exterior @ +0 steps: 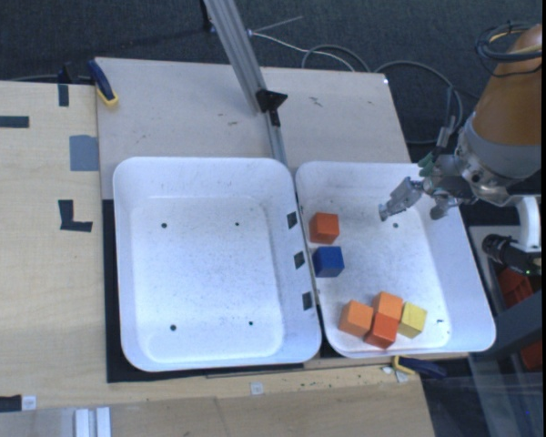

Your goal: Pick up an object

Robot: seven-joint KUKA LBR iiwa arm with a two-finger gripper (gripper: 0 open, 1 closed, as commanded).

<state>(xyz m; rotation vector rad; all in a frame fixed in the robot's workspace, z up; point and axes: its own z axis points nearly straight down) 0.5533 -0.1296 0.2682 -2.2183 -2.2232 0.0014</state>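
Observation:
The right bin holds several small blocks. An orange cube lies near its left wall, with a blue cube just below it. A cluster sits near the bin's front: an orange block, another orange block, a red-orange one and a yellow one. My gripper hangs over the upper right part of this bin, well right of the orange cube. Its two fingers stand spread apart with nothing between them.
The left bin sits beside the right one. A slanted metal rail runs down from the top to the gap between the bins. Cables lie on the board behind the right bin.

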